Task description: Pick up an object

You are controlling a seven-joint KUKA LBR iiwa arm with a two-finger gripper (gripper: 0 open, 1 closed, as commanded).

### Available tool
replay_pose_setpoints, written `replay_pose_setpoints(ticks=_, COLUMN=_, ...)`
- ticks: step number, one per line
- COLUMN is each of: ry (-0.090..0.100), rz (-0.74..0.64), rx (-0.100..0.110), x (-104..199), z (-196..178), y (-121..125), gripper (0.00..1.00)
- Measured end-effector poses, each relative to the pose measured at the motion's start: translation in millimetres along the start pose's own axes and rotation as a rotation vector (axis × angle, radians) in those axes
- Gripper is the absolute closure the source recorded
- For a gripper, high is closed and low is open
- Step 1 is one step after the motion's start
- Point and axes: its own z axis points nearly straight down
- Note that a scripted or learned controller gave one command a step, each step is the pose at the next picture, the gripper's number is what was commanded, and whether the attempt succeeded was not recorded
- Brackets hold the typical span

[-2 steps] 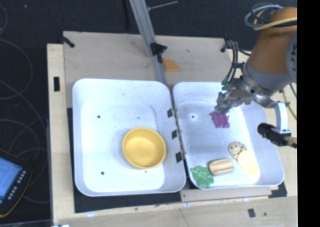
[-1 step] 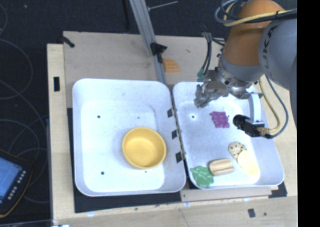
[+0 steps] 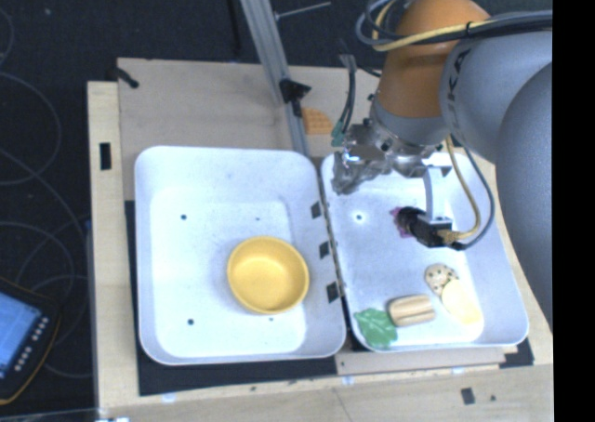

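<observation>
My gripper (image 3: 345, 177) hangs over the far left corner of the right bin (image 3: 372, 253), close to the divider between the bins, and I see nothing held in it. A small purple object (image 3: 403, 219) lies to its right, partly hidden by the robot. Along the near side of that bin lie a green piece (image 3: 375, 326), a tan cylinder (image 3: 411, 309), a pale yellow object (image 3: 462, 303) and a small round spotted item (image 3: 440, 275). A yellow bowl (image 3: 268, 273) sits upright in the left bin (image 3: 186, 225).
A slanted metal rail (image 3: 265, 39) rises behind the bins, ending near the far edge between them. A small orange block (image 3: 317, 121) lies on the bench behind the bins. The arm's bulk covers the right bin's far right corner.
</observation>
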Motion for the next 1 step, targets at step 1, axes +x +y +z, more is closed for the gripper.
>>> replay_pose_setpoints(ticks=1, ry=0.003, rz=-0.003, rx=0.0, x=45.8, z=-7.5, y=12.1, gripper=1.0)
